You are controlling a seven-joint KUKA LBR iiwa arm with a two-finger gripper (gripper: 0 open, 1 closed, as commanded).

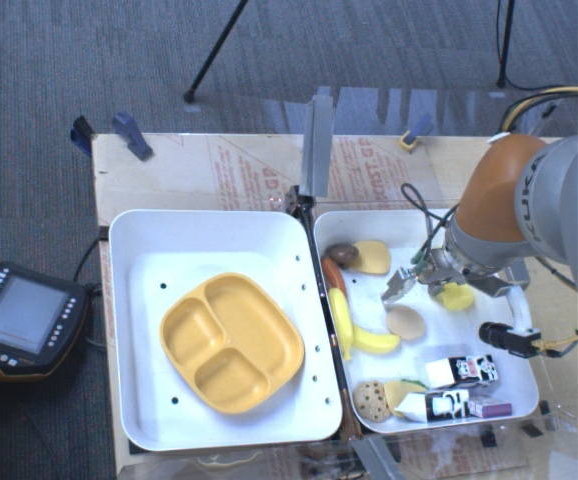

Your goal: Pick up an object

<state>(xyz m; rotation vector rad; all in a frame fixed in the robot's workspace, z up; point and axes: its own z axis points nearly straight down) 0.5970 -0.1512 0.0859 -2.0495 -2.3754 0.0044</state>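
Currently, hand [416, 276] seen low over right bin [525, 363], fingers apparently spread, nothing pinched between them. Nearest candidate judged to be tan egg-shaped piece [405, 322], lying just below hand, toward camera, slightly left of fingertips. Yellow lump [457, 296] located just beside hand, on arm side. Banana [354, 332] lies farther left, long axis along bin's left wall. Yellow divided plate [231, 341] noted in left bin [137, 268].

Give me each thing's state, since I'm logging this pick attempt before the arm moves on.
gripper: open, low in the right bin, holding nothing
yellow divided plate: flat in the left bin
banana: lying by the right bin's left wall
cookie: flat at the near edge
small cartons: lying on their sides
handheld screen: lit, beside the bench
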